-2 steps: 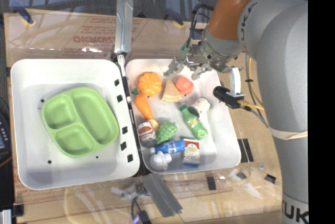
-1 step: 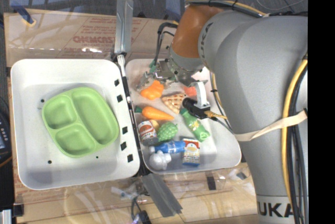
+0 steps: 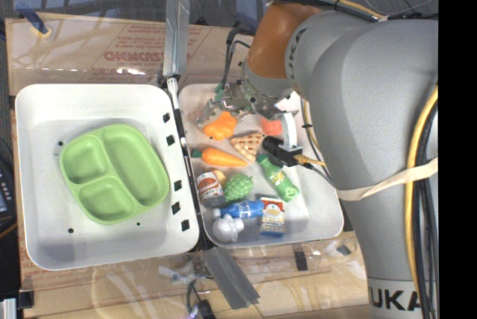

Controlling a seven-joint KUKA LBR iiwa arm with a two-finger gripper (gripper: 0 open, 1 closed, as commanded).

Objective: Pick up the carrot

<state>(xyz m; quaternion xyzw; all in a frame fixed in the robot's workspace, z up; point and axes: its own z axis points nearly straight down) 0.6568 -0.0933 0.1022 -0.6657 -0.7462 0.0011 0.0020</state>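
Camera view | carrot [image 3: 222,157] lies in right bin [image 3: 328,215], beside waffle [image 3: 247,142], below orange pepper [image 3: 220,126] | gripper [image 3: 237,95] at bin's far end, grip state: cannot tell | advice: descend centred on carrot's body, closing across its width.

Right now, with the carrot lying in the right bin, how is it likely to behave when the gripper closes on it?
The carrot looks like smooth moulded plastic, so probably stiff, light and somewhat slippery. Its tapered, rounded shape lying on its side may let it roll or squirt out toward the thin end. Close neighbours, the can and waffle piece, could block the fingers.
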